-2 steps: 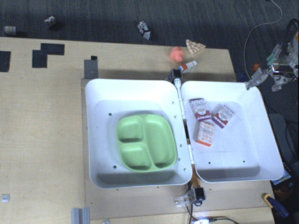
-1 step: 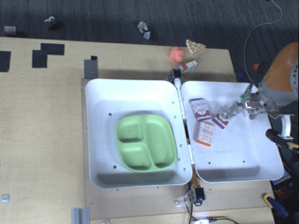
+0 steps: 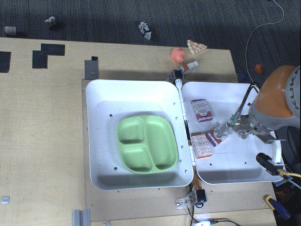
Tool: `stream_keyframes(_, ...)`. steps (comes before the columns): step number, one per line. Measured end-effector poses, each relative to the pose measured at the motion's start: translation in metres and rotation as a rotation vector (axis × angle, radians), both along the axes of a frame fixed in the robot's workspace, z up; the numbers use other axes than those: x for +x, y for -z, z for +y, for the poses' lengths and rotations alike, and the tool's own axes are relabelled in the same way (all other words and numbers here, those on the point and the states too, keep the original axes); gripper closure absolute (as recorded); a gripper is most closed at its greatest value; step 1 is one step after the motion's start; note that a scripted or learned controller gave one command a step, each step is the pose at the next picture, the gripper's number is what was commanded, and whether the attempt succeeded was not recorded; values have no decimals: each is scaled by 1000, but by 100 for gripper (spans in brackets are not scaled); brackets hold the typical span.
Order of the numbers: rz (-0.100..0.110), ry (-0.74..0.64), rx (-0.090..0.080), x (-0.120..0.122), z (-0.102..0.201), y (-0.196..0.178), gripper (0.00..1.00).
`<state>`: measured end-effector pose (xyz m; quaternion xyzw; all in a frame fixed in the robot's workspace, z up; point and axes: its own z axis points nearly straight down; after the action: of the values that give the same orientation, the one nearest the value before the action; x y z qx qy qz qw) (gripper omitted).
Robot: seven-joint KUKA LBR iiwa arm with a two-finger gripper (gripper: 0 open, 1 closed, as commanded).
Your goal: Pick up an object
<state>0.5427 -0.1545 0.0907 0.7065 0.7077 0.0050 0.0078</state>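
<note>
- Hovering over the right bin [image 3: 244, 171], my gripper [image 3: 225, 130] sits low; I cannot tell its grip.
- Two packets [image 3: 201, 110] [image 3: 202, 145] lie just left of it.
- Left bin [image 3: 101, 126] holds a green tray [image 3: 146, 143].

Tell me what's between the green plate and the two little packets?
The camera view shows the bins' white rims meeting between the green plate and the packets.

The divided tray [image 3: 146, 143] lies in the left bin [image 3: 96, 126]; two packets [image 3: 201, 110] [image 3: 202, 145] lie in the right bin [image 3: 235, 166].
</note>
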Motion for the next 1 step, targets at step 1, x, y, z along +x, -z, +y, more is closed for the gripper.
stream_keyframes(1, -7, -2, 1, 3, 1, -13, 100)
